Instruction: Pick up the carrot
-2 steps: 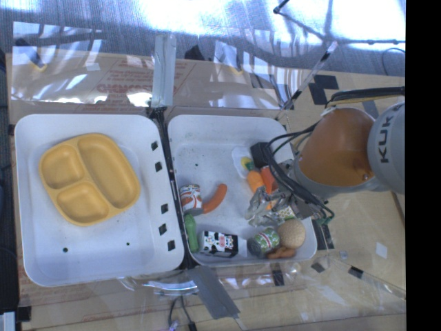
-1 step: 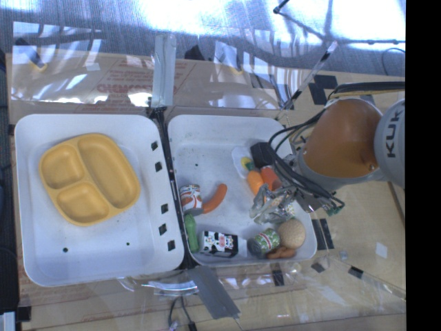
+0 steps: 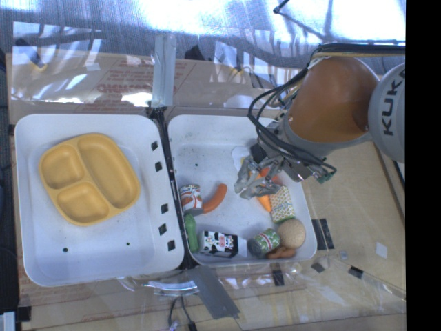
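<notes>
The carrot (image 3: 265, 201) is a short orange piece lying in the right bin (image 3: 207, 140), near its right wall. Most of it is hidden beneath my gripper (image 3: 251, 180), which hangs low directly over it, touching or almost touching. Another orange patch shows through the gripper's metal parts a little higher up. The arm's large orange wrist band (image 3: 331, 102) covers the bin's back right corner.
A patterned packet (image 3: 282, 204) lies right beside the carrot. A reddish sausage (image 3: 215, 196), a red-and-white can (image 3: 190, 198), a green item (image 3: 191, 225), a black-and-white carton (image 3: 220, 243), a green can (image 3: 265, 241) and a tan ball (image 3: 292, 233) crowd the bin's front. The left bin holds a yellow divided plate (image 3: 88, 178).
</notes>
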`<state>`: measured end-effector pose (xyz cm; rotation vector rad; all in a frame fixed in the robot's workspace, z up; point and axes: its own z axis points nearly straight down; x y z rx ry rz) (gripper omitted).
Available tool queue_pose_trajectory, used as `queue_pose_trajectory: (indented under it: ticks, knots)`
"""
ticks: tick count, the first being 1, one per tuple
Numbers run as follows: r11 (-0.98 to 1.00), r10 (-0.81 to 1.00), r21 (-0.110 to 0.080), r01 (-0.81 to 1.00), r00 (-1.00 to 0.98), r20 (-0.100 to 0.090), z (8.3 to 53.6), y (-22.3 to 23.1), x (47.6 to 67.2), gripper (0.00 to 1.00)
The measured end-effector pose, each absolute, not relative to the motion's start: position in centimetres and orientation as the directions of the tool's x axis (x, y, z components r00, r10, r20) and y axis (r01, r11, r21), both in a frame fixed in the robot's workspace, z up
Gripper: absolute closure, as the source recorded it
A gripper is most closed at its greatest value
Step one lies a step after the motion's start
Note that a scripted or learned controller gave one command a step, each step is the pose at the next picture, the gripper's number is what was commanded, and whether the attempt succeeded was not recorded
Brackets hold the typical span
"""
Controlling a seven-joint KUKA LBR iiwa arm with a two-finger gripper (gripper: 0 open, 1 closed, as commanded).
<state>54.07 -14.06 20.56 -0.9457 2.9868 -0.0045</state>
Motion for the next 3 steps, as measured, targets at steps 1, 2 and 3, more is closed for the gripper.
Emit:
queue_pose_trajectory:
  ticks: [1,2,3]
  knots:
    - [0.700,-0.714,0.002,-0.714,-0.700,0.001,16.1,-21.1,49.9,1.00]
    - [0.784,-0.621,-0.005,-0.621,-0.784,-0.004,22.9,-17.9,53.5,1.00]
    - [0.729,-0.684,0.002,-0.684,-0.729,-0.001,21.5,-8.2,49.9,1.00]
